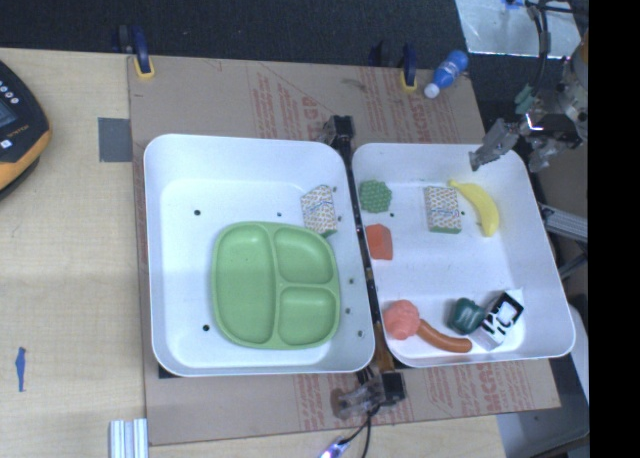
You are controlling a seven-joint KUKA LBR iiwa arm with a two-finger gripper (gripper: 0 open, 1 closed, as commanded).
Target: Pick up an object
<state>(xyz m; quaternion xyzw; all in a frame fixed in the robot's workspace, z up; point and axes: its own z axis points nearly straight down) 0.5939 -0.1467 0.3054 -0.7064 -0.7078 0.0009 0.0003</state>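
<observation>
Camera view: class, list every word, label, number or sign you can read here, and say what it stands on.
No text here can be read.
Cardboard sheet under the bins: red printed lettering, too blurred to read.
Two small packets: printed patterns, too small to read.
Black-and-white block: bold marking, not legible as a word.
Yellow-edged device at left: buttons, labels too small.
</observation>
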